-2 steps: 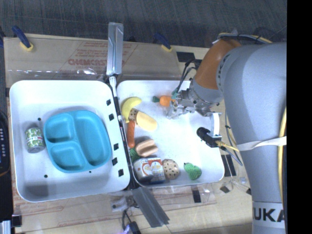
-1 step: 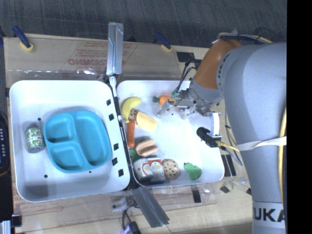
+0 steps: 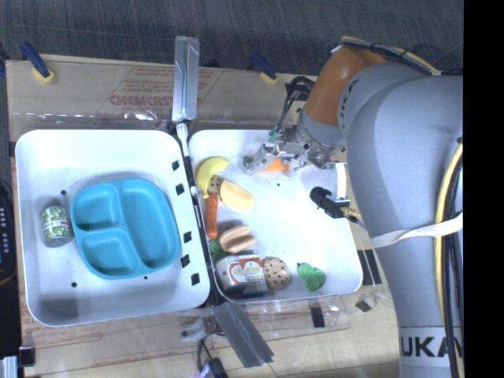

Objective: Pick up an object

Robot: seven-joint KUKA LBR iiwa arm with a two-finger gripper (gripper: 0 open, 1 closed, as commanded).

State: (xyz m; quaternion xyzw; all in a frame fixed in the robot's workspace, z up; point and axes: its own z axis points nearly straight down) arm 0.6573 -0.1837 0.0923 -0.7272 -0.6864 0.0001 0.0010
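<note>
Poised low at the far end of the right-hand shallow white bin (image 3: 346,246), two-finger gripper (image 3: 272,157) over a small orange object (image 3: 275,164) — fingers too blurred to call — liable to nudge it toward the far wall.

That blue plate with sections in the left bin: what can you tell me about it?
The light blue plastic divided tray lies flat, open side up, in the middle of the left white bin. It has rounded corners and three compartments, which look bare. It sits slightly turned against the bin's walls. A small green-labelled can lies just beside its left edge, close or touching.
</note>
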